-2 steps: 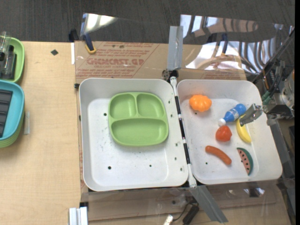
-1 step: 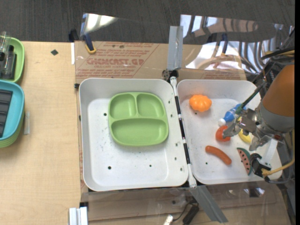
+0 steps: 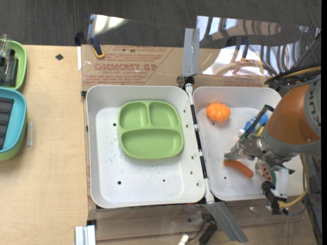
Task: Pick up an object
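The pincer (image 3: 240,149), grip unreadable from here, is hovering beside the orange carrot (image 3: 239,168); centring squarely over it should help.

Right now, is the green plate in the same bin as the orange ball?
No, the green plate lies in the left bin, while the orange ball sits in the right bin.

Bright, even light falls from overhead, and the two white bins (image 3: 99,137) come close to washing out. Behind the bins, clear plastic sheets (image 3: 240,32) throw back pale glare. The green plate (image 3: 150,129) casts only a thin, soft shadow on the bin floor. Focus is fairly sharp across the bench, softening slightly on the arm (image 3: 299,119) at the right.
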You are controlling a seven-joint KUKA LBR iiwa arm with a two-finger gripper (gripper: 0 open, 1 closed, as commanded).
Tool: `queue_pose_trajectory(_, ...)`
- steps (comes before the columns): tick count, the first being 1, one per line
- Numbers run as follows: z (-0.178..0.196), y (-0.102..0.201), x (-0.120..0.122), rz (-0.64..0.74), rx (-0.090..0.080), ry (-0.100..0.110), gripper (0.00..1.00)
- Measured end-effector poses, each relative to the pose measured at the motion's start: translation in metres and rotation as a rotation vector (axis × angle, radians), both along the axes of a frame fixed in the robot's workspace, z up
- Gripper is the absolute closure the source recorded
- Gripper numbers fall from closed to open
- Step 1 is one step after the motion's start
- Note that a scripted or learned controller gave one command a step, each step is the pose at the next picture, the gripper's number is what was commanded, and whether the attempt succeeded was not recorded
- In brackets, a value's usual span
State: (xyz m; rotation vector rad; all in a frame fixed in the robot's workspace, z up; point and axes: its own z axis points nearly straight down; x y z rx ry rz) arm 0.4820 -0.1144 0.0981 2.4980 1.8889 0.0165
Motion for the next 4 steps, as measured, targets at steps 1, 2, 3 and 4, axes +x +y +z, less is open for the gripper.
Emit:
queue_pose_trajectory(1, 0.000, 0.000, 0.000, 0.001, 0.000, 0.000, 0.00)
queue_pose_trajectory(2, 0.000, 0.000, 0.000, 0.001, 0.000, 0.000, 0.00)
queue_pose_trajectory(3, 0.009, 0.000, 0.001, -0.002, 0.002, 0.000, 1.00)
queue_pose_trajectory(4, 0.092, 0.059, 0.021, -0.362, 0.002, 0.017, 1.00)
